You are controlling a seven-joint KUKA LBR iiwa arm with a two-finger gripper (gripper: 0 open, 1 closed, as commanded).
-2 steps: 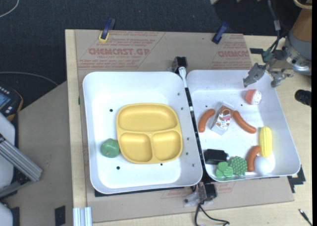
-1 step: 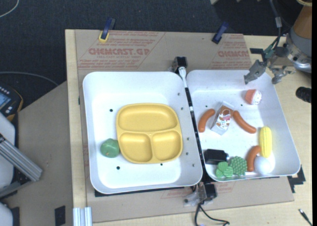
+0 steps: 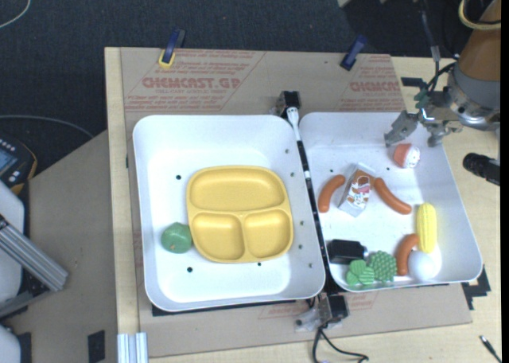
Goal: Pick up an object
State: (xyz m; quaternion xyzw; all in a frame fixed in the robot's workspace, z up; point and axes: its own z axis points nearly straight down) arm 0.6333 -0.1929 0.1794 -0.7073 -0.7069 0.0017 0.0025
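Upper right of the frame: the grey two-finger gripper (image 3: 419,126) of the arm hangs above the far right corner of the right shallow white bin (image 3: 461,218), its fingers spread apart and grasping nothing. Just below and slightly left of the fingertips lies a small round red-and-white toy piece (image 3: 406,155), apart from the gripper and resting on the bin floor; it appears to be the nearest candidate for pickup. Toward the centre of the right bin lie an orange toy sausage (image 3: 330,193), a small grey-and-red printed packet (image 3: 358,193) and a second orange sausage (image 3: 393,196), the packet close between the two. At lower right a yellow toy corn cob (image 3: 427,226) lies beside a third sausage (image 3: 406,253) and a white egg-shaped piece (image 3: 425,266); at the lower edge a black block (image 3: 346,251) adjoins a green broccoli-like toy (image 3: 372,270). The left white bin (image 3: 151,194), centre left of the frame, holds a yellow three-compartment plastic plate (image 3: 238,213) and a green ball (image 3: 176,237) just beside its left edge. Risks, as judged from this arrangement: the round piece may roll from under closing fingers or be nudged toward the near bin wall; a descent offset to the right may strike the bin rim; and any reach toward the crowded lower right cluster may catch two items at once or pinch none, since those pieces lie touching or nearly so.
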